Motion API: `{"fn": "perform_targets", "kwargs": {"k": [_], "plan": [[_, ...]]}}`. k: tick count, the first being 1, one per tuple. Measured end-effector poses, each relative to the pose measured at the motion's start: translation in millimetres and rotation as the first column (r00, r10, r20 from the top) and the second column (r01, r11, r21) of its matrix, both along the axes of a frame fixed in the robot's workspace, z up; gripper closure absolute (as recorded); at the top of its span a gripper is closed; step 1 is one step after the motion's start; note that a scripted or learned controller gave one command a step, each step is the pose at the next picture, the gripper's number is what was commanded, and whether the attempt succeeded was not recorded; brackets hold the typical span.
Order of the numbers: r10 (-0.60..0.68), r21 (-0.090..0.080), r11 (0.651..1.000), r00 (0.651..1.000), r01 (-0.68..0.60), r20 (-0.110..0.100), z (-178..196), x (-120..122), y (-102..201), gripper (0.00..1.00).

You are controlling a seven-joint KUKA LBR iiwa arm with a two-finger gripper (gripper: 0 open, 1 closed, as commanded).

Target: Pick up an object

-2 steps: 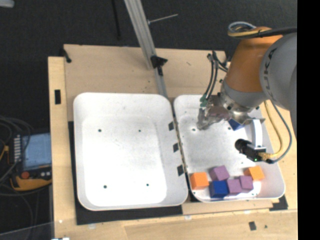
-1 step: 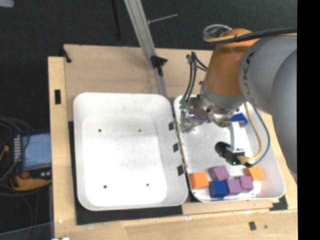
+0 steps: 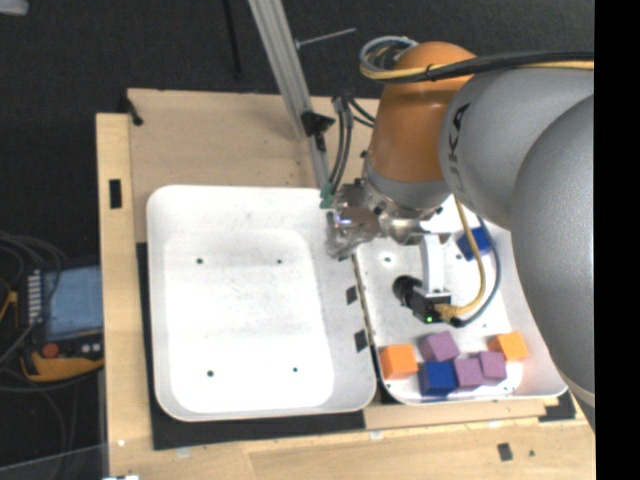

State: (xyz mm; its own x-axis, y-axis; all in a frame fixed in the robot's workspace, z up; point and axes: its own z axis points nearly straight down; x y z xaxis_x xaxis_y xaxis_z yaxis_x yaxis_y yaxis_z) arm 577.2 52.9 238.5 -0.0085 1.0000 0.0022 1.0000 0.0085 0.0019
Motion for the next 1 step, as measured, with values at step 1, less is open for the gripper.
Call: {"fn": "perform_targets", "kwargs": {"k": [1], "plan": [[-0.002,-0.002,1.0,1.0,0.002,-0.001,-9.2,6.8,44.7,1.0]]}}
